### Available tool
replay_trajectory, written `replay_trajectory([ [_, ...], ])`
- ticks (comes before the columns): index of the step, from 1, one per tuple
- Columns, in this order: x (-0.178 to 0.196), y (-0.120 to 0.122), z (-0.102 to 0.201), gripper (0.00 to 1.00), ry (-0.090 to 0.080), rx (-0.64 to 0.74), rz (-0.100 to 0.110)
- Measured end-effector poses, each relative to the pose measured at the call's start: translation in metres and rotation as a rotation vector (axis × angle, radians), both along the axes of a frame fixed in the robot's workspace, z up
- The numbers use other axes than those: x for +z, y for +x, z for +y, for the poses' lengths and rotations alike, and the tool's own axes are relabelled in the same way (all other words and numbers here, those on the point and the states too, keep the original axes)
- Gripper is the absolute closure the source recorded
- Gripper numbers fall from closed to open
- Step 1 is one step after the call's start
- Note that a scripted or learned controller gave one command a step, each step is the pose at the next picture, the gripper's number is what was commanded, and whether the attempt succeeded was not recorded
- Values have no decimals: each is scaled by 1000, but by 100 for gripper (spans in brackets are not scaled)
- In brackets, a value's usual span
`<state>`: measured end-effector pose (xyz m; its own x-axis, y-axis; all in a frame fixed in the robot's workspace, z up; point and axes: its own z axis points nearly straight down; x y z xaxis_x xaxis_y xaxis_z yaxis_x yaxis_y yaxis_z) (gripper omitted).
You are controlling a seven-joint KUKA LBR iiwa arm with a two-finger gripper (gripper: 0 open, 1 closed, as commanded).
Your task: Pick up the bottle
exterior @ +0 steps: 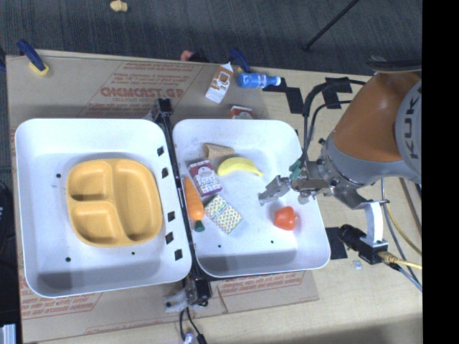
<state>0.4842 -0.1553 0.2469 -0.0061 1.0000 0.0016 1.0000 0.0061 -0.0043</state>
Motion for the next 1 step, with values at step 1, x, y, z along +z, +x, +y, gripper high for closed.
replay_trajectory([
  [1,10,0,0,100,1,5,2],
])
